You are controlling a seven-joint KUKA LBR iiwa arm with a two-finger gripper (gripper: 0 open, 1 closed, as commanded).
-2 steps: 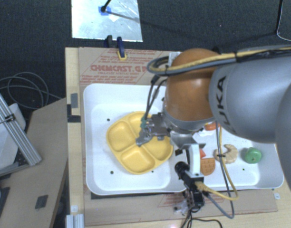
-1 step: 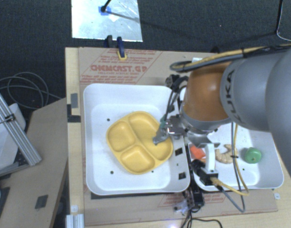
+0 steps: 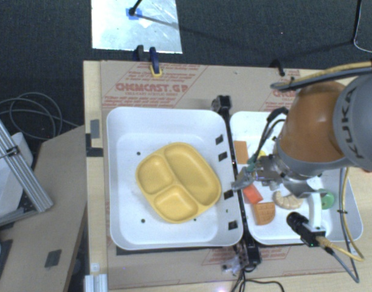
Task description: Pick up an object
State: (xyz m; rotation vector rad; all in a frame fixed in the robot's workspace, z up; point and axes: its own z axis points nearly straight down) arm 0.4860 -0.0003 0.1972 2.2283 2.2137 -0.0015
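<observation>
**Objects crowding the right bin under the arm**

Objects for picking are lying in the right bin (image 3: 354, 224): an orange-red block (image 3: 252, 194) near the bin's left wall, a tan biscuit-coloured piece (image 3: 264, 213) just below it, an orange rectangular piece (image 3: 240, 151) higher up along the divider, a pale curved piece (image 3: 287, 201) (banana-like in shape) beside the block, and a green item (image 3: 327, 198) partly hidden farther right.

Both bins are sitting side by side on a cardboard-covered bench (image 3: 155, 84) printed with red lettering. Dark carpet-like floor is surrounding the bench, and a shiny square sheet (image 3: 136, 17) is lying on it beyond the far edge. A blue-and-yellow clamp (image 3: 154, 61) is gripping the bench's far edge, and loose cables (image 3: 28, 117) are looping at the left.

The left bin (image 3: 122, 163) is holding a yellow three-compartment tray (image 3: 177, 181), sitting flat and turned at an angle.

The arm (image 3: 320, 126) is reaching in from the right — its orange band and grey housing are covering much of the right bin. The gripper (image 3: 250, 176) is hanging low over the bin's left side, just above the orange-red block; whether its tips are spread or closed cannot be told, and nothing is visibly caught between them.
</observation>
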